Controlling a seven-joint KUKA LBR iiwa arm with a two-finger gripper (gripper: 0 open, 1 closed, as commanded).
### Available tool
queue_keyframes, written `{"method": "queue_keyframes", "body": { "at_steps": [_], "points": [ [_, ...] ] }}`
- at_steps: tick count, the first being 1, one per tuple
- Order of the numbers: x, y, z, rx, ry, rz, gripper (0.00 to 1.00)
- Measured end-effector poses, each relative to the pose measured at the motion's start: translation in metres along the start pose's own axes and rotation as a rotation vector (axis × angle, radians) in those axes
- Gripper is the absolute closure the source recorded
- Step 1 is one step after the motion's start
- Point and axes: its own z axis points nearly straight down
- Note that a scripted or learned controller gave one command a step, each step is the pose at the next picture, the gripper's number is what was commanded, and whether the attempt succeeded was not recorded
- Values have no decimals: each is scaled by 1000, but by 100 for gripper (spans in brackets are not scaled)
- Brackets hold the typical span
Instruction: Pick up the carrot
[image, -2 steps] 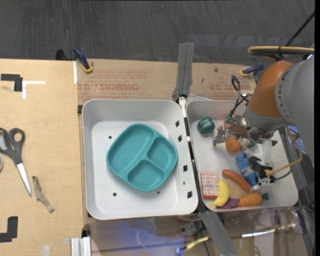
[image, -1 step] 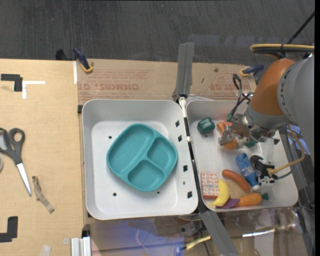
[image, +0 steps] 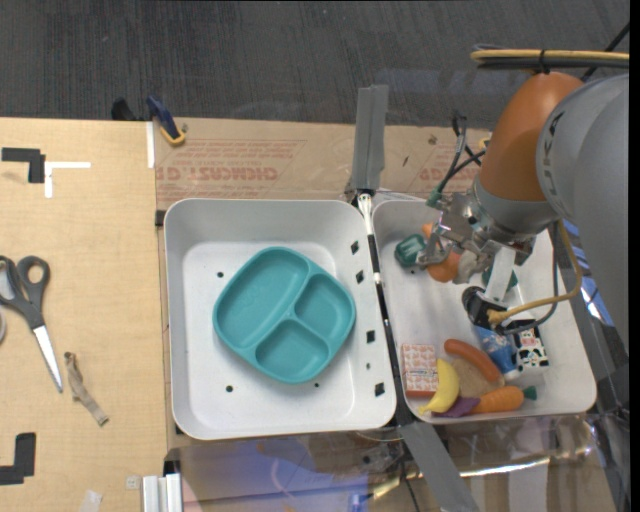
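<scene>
The carrot (image: 500, 400), orange with a small green end, lies near the front edge of the right bin (image: 570, 385), among other toy foods. My gripper (image: 447, 250) is at the far left part of that bin, well behind the carrot and apart from it. A small orange object (image: 444, 266) sits right at the gripper's tip, and a green object (image: 408, 250) lies just to its left. The wrist covers the gripper's tip, so what is at it stays hidden.
Beside the carrot lie a yellow banana (image: 443, 383), a purple piece (image: 456, 407), a reddish sausage (image: 470, 356), a blue packet (image: 495, 343) and a patterned card (image: 418, 360). The left bin (image: 185, 300) holds a teal divided plate (image: 285, 315). Scissors (image: 35, 315) lie on the bench at left.
</scene>
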Motion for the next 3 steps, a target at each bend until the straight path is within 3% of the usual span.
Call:
{"method": "queue_keyframes", "body": {
  "at_steps": [1, 2, 3],
  "points": [
    [19, -8, -76, 0, -1, 216, 100],
    [-64, -64, -116, 1, -1, 195, 100],
    [-92, -27, -161, 1, -2, 393, 100]
  ]
}}
